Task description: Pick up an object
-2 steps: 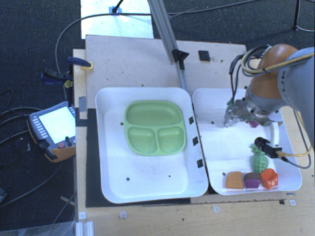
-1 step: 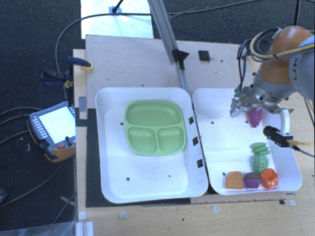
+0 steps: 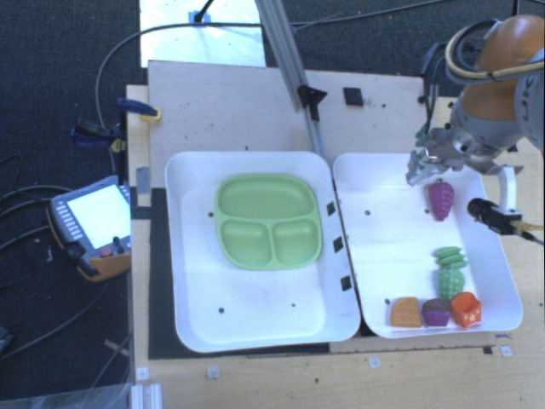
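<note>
Purple grapes below gripper, long axis vertical, tip down.

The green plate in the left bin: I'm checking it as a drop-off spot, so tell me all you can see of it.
The green plate is pale green, looks like smooth plastic, and is a rounded rectangle with a raised rim. It has three compartments: one wide one along the far side and two smaller ones side by side along the near side. It lies flat and slightly skewed on the floor of the left bin, toward its far right part. Nothing lies in any compartment, and nothing else touches it.
</note>
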`<action>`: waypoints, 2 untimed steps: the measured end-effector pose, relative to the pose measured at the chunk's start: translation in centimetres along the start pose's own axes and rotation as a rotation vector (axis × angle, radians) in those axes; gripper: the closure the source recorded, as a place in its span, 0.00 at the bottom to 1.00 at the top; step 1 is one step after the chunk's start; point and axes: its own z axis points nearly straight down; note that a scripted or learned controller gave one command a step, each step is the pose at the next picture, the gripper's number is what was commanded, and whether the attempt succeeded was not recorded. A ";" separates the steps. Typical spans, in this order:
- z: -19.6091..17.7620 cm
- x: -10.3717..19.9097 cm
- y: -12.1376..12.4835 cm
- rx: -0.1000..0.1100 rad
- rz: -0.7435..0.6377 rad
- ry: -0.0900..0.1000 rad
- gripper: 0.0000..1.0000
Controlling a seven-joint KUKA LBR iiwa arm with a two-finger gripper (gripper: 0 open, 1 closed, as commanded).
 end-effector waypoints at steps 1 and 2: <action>-3.6 0.0 0.2 0.002 0.000 0.001 1.00; -3.4 5.8 -2.4 0.007 -0.004 0.003 1.00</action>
